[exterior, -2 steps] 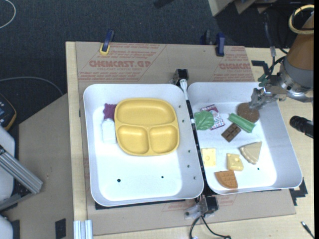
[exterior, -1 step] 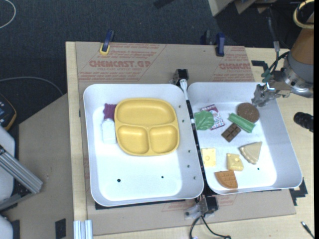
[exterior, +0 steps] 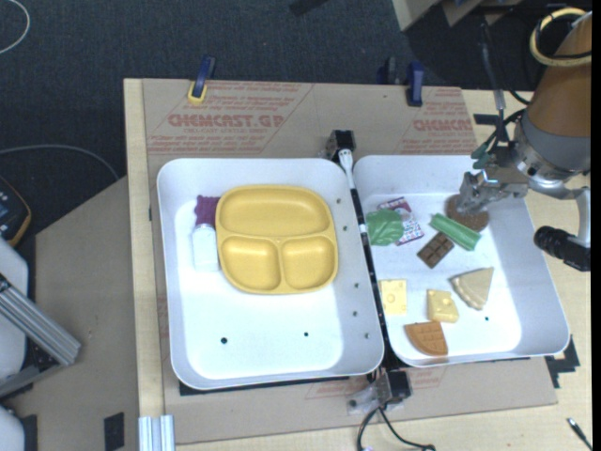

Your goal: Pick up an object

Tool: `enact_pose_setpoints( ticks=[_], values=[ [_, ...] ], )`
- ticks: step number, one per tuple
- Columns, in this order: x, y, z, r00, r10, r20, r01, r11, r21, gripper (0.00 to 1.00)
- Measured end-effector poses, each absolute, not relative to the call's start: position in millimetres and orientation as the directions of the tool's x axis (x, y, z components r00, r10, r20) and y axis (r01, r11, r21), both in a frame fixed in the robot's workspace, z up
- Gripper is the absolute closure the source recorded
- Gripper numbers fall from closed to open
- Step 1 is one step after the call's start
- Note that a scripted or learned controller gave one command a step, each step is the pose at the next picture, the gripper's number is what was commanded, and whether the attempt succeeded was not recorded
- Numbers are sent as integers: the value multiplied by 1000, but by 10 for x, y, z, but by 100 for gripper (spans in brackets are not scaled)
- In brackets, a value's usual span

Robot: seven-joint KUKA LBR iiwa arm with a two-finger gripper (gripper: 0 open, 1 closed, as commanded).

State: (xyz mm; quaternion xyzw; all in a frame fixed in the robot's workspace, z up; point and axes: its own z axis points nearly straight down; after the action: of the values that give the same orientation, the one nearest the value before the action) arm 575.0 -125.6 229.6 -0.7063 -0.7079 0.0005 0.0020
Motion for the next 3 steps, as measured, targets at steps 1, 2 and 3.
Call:
enact_pose_setpoints(
  ticks=[1, 2, 3],
  values=[
    [5580, -836, 2340, -3, 1000, 2, 1000, 3, -4, 100],
    [5326, -321, 2395, -6, 1000, 3, 1000, 6, -4, 100],
    [5132, 99, 2323, -4, 1000, 2, 1000, 4, -5, 100]
  ],
)
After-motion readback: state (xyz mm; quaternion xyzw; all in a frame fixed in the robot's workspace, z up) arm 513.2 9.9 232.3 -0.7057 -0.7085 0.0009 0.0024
